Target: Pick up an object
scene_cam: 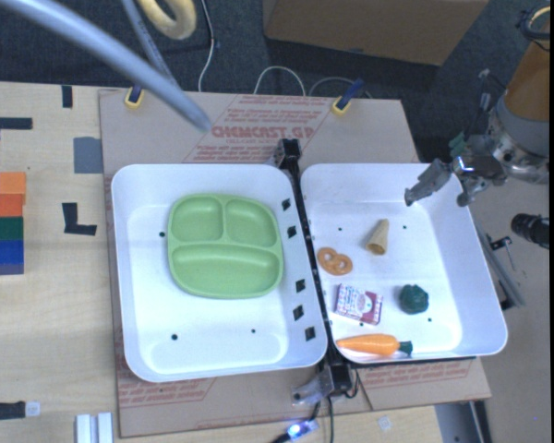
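The right bin (462, 247) holds several small objects: a tan cone (378, 236), a brown pretzel (334, 262), a pink and white carton (357, 304), a dark green broccoli piece (413, 298) and an orange carrot (374, 345) at the front wall. My gripper (443, 190) hangs over the bin's far right corner, up and to the right of the cone. Its fingers (423, 185) are spread open with nothing between them.
A green divided plate (226, 245) lies in the left bin (138, 275). Coloured blocks (4, 224) are stacked at the far left of the bench. A cardboard box (379, 7) stands behind the bins. Black clips (300, 247) run along the wall between the bins.
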